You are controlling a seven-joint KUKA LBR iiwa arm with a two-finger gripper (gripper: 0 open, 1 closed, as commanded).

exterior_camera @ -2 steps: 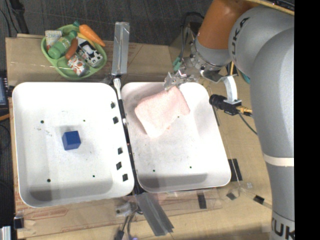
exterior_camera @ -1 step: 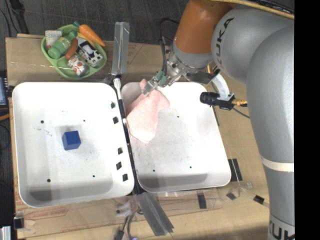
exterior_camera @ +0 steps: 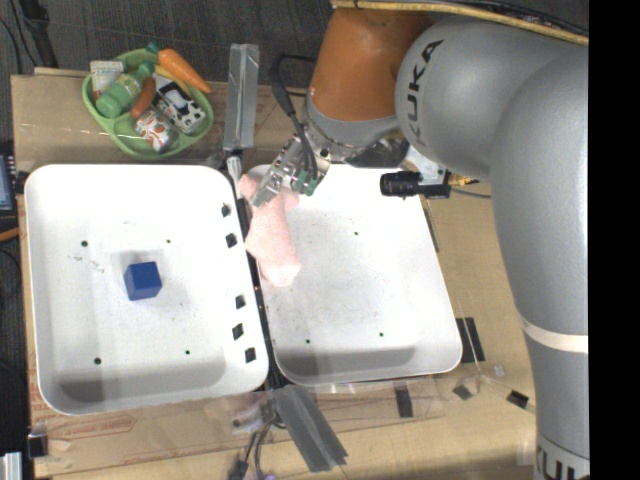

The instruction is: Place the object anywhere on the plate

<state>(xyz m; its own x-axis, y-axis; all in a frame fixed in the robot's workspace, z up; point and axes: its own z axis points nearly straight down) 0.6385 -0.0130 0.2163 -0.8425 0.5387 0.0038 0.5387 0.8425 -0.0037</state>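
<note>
A blue cube (exterior_camera: 143,279) lies in the left white bin (exterior_camera: 60,368), left of its middle. A pale pink thing (exterior_camera: 274,236), perhaps the plate seen at a slant, sits along the left wall of the right white bin (exterior_camera: 420,348). My gripper (exterior_camera: 281,181) hangs over the back left corner of the right bin, right at the pink thing's upper end. The view does not show whether the two are touching. The arm's orange band and grey wrist cover the bin's back edge.
A green bowl (exterior_camera: 108,118) with toy food, a carrot among it, stands on the bench behind the left bin. A grey bar (exterior_camera: 241,93) stands behind the gap between the bins. Black clips (exterior_camera: 240,303) line the wall that divides the bins.
</note>
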